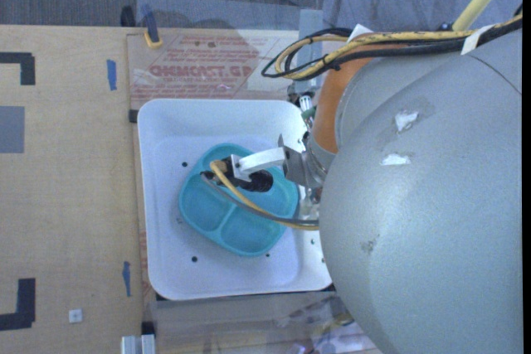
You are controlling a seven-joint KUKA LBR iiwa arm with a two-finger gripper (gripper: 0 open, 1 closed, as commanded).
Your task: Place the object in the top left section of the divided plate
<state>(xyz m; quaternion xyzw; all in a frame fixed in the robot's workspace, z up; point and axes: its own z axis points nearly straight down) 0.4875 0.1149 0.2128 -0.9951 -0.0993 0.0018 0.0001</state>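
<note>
A teal plastic divided plate lies in the shallow white bin on the pale wooden counter; the claw hangs over the plate's upper right part. Whether the claw is open or closed cannot be told; the object is hidden.

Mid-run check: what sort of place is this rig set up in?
Probably a robotics lab workbench: a grey robot arm reaches over a white bin holding a teal divided plate, on a plywood bench marked with black tape.
</note>
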